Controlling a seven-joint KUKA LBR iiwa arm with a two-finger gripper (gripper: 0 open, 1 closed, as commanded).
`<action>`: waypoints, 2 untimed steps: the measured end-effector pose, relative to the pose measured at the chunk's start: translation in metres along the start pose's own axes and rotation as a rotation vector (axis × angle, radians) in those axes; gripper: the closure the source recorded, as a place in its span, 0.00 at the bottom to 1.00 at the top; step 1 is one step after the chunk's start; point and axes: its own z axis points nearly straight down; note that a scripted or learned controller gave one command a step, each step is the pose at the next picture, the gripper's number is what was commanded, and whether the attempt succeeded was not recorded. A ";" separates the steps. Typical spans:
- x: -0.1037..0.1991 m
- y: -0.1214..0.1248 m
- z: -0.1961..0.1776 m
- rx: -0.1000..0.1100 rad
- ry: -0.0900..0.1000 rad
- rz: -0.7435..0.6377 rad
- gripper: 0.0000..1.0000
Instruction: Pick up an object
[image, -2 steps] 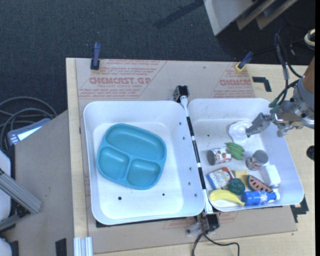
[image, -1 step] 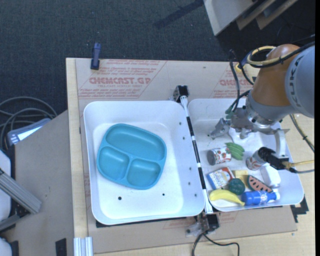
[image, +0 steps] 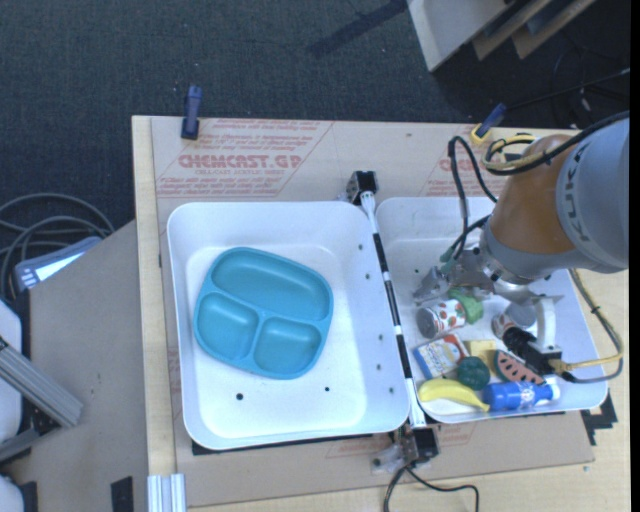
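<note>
left bin (image: 190, 300): blue divided plate (image: 263, 312). right bin (image: 420, 215): tin can (image: 450, 315) on its side, long axis left-right, beside gripper (image: 450, 275); banana (image: 450, 393), blue marker (image: 520, 397), melon slice (image: 525, 366) near front. grip state unclear.

Can (image: 449, 315), on its side; banana (image: 450, 393), green ball (image: 473, 373), watermelon slice (image: 527, 365), blue-capped tube (image: 520, 397): clustered, right bin's (image: 400, 215) near end.
</note>
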 end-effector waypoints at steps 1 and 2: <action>-0.047 0.071 0.006 0.014 0.003 0.000 0.00; -0.006 0.021 0.005 0.015 0.004 0.000 0.00</action>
